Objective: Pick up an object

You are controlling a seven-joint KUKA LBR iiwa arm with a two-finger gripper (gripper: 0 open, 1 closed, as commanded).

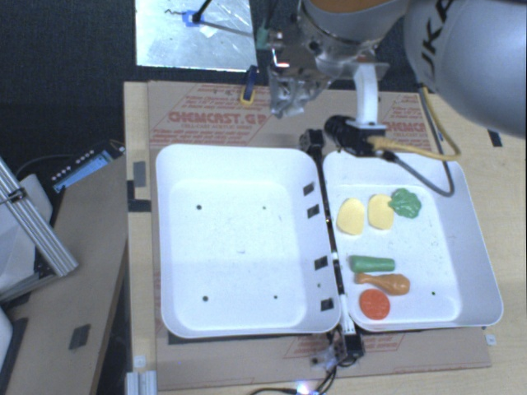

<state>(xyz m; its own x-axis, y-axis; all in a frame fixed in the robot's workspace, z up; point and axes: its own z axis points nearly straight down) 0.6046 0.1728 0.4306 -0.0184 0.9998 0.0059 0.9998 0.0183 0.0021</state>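
While the pincer [288, 97] hangs high behind the bins, its grip impossible to tell, nothing looks picked yet: the yellow pieces [351, 216], green pod [372, 263] and red disc [375, 304] lie in the right bin [473, 253].

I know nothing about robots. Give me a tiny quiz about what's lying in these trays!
1. True or false: every toy food item lies in the right bin.
2. Which item lies nearest the bench's front edge? A) green leafy piece B) red-orange disc C) green pod
3. Fill in: the brown drumstick lies between the green pod and the ____.

Key: 1 true; the left bin holds none of them. 2 B. 3 red-orange disc. The two yellow pieces lie side by side beside the green leafy piece.
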